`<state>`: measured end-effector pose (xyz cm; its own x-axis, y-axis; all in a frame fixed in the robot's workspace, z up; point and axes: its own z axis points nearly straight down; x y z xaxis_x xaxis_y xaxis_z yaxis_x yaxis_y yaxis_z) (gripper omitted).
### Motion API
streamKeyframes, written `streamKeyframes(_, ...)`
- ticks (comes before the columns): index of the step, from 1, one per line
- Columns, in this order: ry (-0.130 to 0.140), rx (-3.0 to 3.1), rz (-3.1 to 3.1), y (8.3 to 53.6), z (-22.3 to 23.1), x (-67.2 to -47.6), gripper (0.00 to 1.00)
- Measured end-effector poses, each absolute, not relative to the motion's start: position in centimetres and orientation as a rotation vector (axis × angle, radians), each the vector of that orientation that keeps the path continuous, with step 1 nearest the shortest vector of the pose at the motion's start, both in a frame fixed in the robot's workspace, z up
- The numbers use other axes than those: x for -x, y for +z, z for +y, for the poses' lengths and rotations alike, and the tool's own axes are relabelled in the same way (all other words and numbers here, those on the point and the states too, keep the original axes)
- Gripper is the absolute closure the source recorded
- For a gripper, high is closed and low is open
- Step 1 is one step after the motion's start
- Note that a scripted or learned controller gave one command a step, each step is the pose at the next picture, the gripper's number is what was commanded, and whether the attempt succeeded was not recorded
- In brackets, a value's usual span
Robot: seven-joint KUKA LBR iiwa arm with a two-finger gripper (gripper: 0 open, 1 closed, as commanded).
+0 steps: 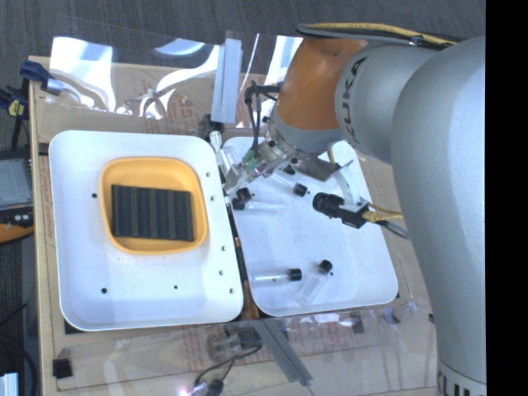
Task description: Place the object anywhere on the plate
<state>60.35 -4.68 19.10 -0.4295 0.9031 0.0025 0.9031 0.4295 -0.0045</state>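
Hand (pixel 247 172) low at upper left corner of right bin (pixel 363 291), by the bin divider; finger state cannot be told. Clear vials with black caps scattered in right bin: one (pixel 276 277) near bottom centre. Yellow plate (pixel 148 173) with dark ridged insert sits in left bin (pixel 74 287), left of frame.

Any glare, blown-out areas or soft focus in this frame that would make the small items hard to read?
Camera view: strong glare on the clear sheeting behind the bins; the white right bin is nearly blown out, so the clear vials show mainly by their black caps; the yellow plate in the left bin reads cleanly; the arm looms large and slightly soft; the pincer area is cluttered and hard to resolve.
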Motion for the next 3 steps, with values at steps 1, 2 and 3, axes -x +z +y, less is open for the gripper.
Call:
streamKeyframes(1,0.004,1.677,-2.652,19.1,-4.7,-60.4,0.00)
streamKeyframes(2,0.001,1.553,-2.732,19.6,-9.4,-62.2,0.00)
streamKeyframes(3,-0.001,1.551,-2.735,20.6,-9.4,-62.3,1.00)
